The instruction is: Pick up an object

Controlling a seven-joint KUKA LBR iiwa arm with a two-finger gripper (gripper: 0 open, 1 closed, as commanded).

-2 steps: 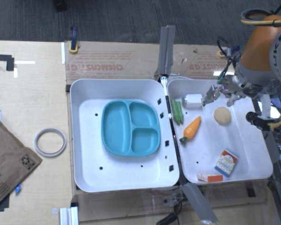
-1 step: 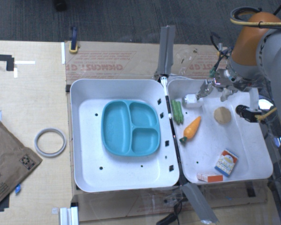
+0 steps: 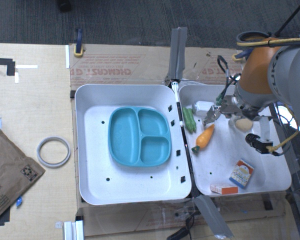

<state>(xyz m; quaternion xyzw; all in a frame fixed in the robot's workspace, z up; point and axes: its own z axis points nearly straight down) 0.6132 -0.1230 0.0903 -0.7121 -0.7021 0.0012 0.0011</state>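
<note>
Down at the near rim of the right bin (image 3: 285,181), a flat orange-and-white packet (image 3: 224,189) lies well below the claw (image 3: 212,115), with a small carton (image 3: 241,173) just up from it. And the claw hangs low in that bin, whether open or closed I cannot tell. Just beneath it sits the carrot (image 3: 204,137), not between its fingers; beside it to the left, a green vegetable (image 3: 189,119). Far left, the blue divided plate (image 3: 139,136) rests in the left bin (image 3: 87,149).
</note>
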